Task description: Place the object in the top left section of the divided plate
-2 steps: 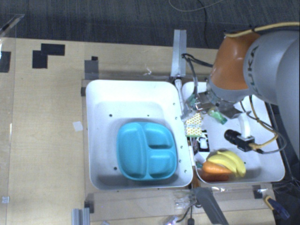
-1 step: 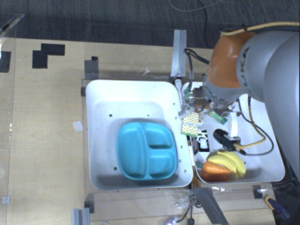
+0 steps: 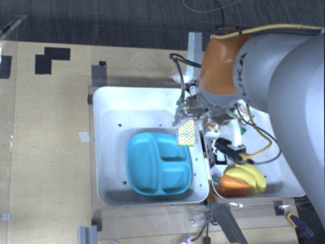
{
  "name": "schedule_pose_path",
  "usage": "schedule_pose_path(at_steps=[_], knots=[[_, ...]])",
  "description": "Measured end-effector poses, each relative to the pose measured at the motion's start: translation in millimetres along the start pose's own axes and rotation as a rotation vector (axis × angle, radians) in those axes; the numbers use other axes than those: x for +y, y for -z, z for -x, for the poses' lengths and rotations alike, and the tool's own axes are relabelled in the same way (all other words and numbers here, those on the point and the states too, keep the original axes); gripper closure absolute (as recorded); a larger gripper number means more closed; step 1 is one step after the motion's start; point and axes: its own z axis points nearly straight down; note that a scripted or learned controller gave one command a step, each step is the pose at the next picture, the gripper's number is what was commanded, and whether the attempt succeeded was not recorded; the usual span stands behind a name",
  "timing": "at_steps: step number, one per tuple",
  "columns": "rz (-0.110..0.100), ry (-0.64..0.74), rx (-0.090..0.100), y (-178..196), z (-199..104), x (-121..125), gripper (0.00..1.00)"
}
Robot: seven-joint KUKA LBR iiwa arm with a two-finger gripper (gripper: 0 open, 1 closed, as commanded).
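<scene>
Camera view: we're looking down on the counter (image 3: pixel 45 136) w/ two white bins side by side. The arm (image 3: pixel 284 80) is reaching in from the right & hanging over the wall btwn the bins. The hand (image 3: pixel 189 120) is pointing down at the left bin's (image 3: pixel 109 136) right edge, about mid-way along it. We can't tell if the hand is open or closed, as its tip is too cluttered to read.

A small yellow-green checked piece (image 3: pixel 186 134) is sitting right under the hand's tip. We're seeing it over the far right rim of the blue divided plate (image 3: pixel 144 161), not in the plate's top left section. We can't tell whether it's touching the rim or hanging above it. The plate is lying flat in the left bin, close to that bin's near right corner.

In the right bin (image 3: pixel 274 186), at its near left corner, a banana (image 3: pixel 250 176) is lying against an orange thing (image 3: pixel 232 185), approx. touching.
</scene>
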Motion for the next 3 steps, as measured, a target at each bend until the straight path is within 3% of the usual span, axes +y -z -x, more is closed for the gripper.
schedule_pose_path(at_steps=[1, 2, 3], knots=[[0.000, 0.399, 0.001, -29.4, -48.4, 18.6, 1.00], [0.000, 0.398, 0.001, -29.2, -48.1, 18.7, 0.00], [0.012, 0.340, -0.001, -93.9, -53.1, 67.3, 0.00]])
